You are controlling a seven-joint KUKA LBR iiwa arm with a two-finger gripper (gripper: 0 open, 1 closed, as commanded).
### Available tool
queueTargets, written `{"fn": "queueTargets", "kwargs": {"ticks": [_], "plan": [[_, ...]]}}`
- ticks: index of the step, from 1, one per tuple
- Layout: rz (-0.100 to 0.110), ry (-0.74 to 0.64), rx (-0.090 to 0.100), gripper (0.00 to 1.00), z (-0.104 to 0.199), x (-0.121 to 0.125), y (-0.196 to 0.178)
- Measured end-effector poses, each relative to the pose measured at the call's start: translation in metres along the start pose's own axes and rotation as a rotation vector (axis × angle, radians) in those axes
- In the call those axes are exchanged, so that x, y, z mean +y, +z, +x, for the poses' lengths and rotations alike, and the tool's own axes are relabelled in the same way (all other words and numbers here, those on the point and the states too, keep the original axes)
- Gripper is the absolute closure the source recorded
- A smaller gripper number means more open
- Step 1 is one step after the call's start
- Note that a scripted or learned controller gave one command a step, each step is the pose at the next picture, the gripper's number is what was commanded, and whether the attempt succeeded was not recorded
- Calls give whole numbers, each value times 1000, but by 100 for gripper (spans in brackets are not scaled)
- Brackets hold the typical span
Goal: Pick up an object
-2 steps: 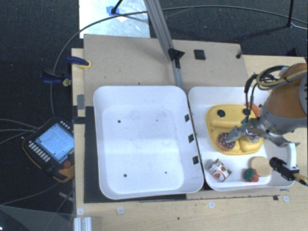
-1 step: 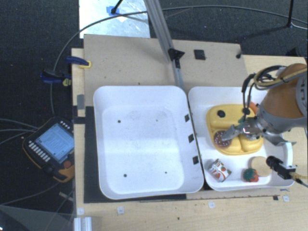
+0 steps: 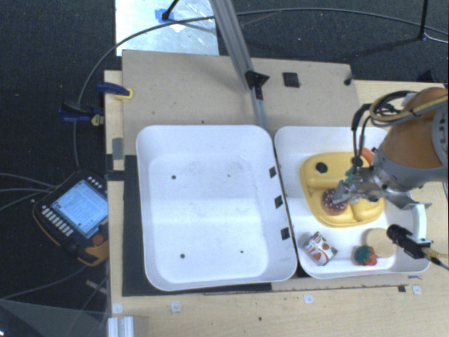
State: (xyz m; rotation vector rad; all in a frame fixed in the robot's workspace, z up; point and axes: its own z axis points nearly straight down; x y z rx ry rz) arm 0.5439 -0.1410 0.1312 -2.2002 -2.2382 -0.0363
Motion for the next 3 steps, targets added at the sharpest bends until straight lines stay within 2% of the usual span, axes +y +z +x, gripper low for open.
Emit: {"fn": "queueTargets", "kwargs": {"ticks": [1,2,3], "plan": [[7,10,-20,100,10,6,-58],[8,11,-20,100,7,11,-103],[11,11,-19,100,8,13,-127]]}}
